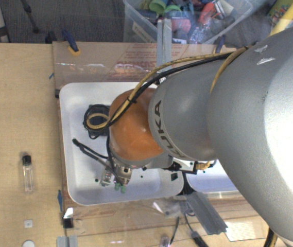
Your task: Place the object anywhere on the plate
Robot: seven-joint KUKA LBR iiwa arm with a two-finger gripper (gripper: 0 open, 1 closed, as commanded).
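Left: glass vial point(28, 172) lies on the surface, apart from the bins | Centre: jaws low over the white bin point(74, 153) floor, grip cannot be told | Right: KUKA arm point(197, 122) hides much; object and plate unidentified, placement apparently not done.

A pale wooden bench point(12, 112) spreads from nine o'clock round to six. Beyond its far edge, at eleven o'clock, lies dark grey carpet point(74, 9). Between twelve and one o'clock, a clear plastic tub point(136, 17) holds bright jumbled oddments. The light is soft and even.
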